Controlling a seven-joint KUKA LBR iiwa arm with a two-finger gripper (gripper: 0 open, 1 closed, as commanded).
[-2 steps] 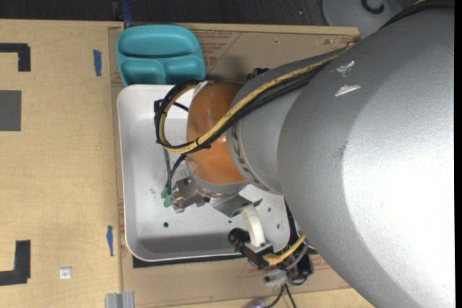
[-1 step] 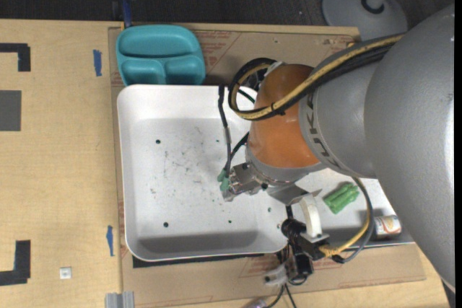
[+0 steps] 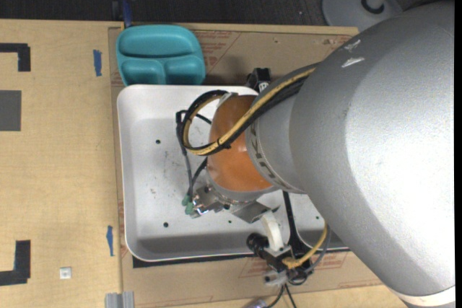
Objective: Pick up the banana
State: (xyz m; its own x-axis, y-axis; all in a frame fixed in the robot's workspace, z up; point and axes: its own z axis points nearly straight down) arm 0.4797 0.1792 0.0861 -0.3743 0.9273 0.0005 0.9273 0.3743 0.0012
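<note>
One big risk: the arm (image 3: 375,155) likely hides the banana from you. The gripper (image 3: 196,207) sits low toward 7 o'clock in the white bin (image 3: 144,155). You cannot tell its state, so it may close on nothing.

Arm (image 3: 375,148) reaching in from right, over bin (image 3: 141,177), wrist low above bin's middle, cables (image 3: 193,130) looped at wrist's left, divided tray (image 3: 160,54) just behind bin's far edge, bench (image 3: 50,155) stretching left of bin
</note>
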